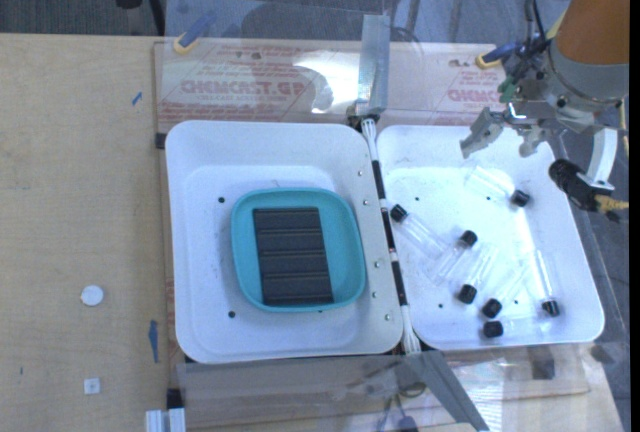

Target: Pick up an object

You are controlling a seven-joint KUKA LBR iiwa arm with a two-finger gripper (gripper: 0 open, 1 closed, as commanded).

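Several clear vials with black caps lie scattered in the right bin (430, 160). One vial (415, 228) lies near the bin's left wall, another (497, 185) near the back, and a cluster (490, 305) sits toward the front. My gripper (505, 138) hangs over the back of the right bin, above the vials and apart from them. Its two grey fingers (479, 132) are spread, with nothing between them.
The left bin (200, 160) holds a teal tray (345, 255) with a dark ribbed insert (291, 255). A metal divider (375, 60) stands behind the seam between the bins. A small white disc (92, 296) lies on the wooden bench at left.
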